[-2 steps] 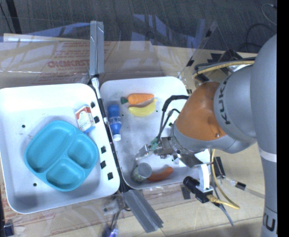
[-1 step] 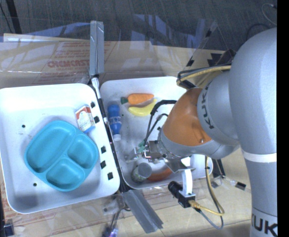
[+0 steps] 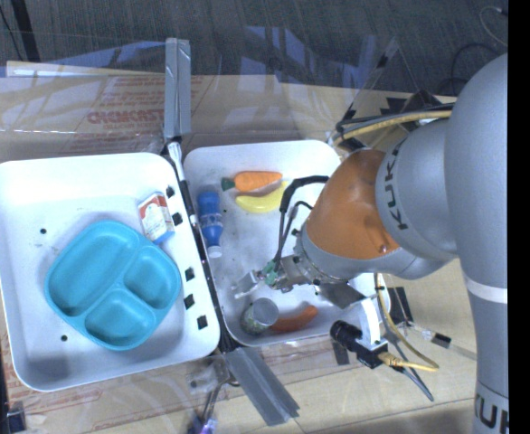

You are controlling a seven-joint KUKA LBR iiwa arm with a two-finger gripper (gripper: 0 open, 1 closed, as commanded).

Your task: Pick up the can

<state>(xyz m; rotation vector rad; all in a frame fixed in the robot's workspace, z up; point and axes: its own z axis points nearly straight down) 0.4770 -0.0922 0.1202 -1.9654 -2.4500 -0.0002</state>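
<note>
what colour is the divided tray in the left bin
Light blue: the tray, seen in the camera view.

Light: even overhead light is washing the left bin (image 3: 12,242) bright.
Shadow: my arm (image 3: 410,206) is shading the right bin (image 3: 212,156).
Focus: fine detail is blurring slightly.

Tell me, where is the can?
The can sits in the right bin, near its front edge, beside an orange carrot-like toy and just below the claw.
</note>
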